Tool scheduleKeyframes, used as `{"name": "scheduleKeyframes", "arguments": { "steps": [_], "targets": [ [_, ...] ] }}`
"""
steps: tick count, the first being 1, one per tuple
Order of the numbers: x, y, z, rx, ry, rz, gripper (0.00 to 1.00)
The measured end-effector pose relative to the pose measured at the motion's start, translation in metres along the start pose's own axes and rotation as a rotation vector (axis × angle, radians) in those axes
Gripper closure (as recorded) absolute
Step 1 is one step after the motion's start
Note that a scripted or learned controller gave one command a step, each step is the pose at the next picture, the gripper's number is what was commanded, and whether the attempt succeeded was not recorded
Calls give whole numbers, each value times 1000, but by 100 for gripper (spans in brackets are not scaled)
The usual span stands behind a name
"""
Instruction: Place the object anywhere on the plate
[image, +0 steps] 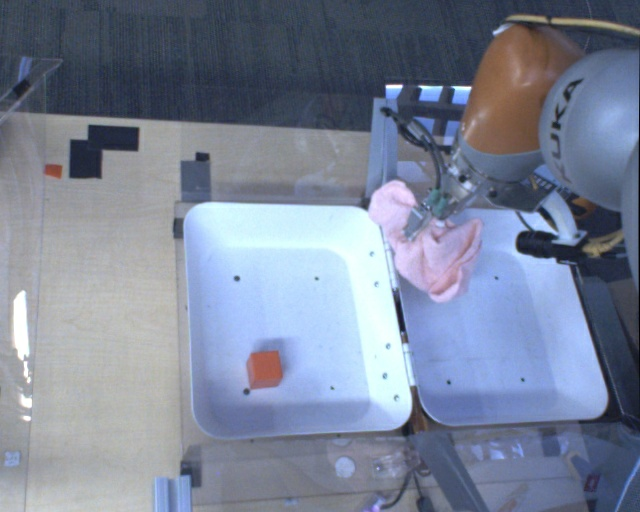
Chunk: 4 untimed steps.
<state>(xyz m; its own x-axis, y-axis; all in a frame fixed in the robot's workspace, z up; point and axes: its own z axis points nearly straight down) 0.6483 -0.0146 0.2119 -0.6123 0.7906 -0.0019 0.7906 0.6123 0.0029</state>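
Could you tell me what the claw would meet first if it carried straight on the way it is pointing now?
Most likely the pink cloth: the claw points down and leftward into it, at the left edge of the right bin. It already looks in contact with the cloth, though depth is hard to judge from this slant.

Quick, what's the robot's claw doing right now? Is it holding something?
Gripper: shut on the pink cloth, which hangs bunched from it over the inner edge of the right bin.

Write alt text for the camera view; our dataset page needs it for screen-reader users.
A grey and orange robot arm's gripper grips a crumpled pink cloth, lifted over the seam between two white bins. A small orange block sits in the left bin.
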Motion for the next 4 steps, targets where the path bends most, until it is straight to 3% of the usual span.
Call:
{"name": "scheduleKeyframes", "arguments": {
  "steps": [2,3,4],
  "targets": [
    [96,28,-18,-5,-2,-805,100],
    [142,39,-24,-5,-2,-910,100],
    [192,51,-16,-4,1,-913,100]
  ]
}}
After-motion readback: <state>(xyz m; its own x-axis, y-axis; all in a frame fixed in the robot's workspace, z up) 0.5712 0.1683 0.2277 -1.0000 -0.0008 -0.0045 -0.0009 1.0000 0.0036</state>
